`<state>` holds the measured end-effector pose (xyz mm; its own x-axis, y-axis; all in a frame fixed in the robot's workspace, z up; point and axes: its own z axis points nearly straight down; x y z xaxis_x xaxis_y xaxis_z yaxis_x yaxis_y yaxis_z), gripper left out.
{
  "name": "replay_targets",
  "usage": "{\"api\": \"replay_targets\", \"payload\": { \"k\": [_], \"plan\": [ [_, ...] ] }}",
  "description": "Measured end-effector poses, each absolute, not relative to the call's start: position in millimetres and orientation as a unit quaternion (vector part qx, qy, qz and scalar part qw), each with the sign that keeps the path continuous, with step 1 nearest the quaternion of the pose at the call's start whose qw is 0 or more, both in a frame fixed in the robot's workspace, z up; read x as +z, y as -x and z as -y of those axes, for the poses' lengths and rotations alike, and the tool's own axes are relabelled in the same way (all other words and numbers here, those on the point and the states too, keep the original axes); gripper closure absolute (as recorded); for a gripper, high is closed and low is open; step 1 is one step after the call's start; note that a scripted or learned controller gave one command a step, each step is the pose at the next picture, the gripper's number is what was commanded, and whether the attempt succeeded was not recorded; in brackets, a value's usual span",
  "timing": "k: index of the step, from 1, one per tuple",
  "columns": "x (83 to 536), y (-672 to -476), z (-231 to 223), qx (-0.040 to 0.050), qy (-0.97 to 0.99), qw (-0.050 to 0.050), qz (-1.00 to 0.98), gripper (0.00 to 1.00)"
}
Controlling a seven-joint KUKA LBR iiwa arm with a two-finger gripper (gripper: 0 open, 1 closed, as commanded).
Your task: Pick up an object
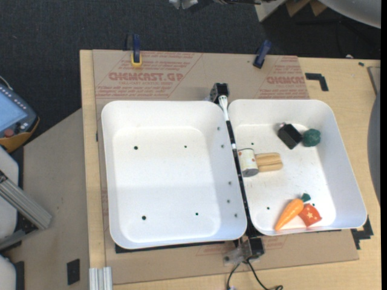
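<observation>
Brown board under both bins reads "CHEMCAST GP".

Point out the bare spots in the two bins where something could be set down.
The left bin is bare white floor throughout. In the right bin, free floor lies between the wooden piece and the carrot. It is crowded by the black block and green ball.
</observation>
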<state>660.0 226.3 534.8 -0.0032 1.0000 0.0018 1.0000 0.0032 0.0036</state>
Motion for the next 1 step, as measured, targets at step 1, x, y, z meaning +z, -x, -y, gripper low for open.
{"api": "replay_targets", "payload": {
  "k": [1],
  "plan": [
    [516.2,-666.3,-224.7,-0.0013,-0.707,0.0,-0.707,1.0]
  ]
}}
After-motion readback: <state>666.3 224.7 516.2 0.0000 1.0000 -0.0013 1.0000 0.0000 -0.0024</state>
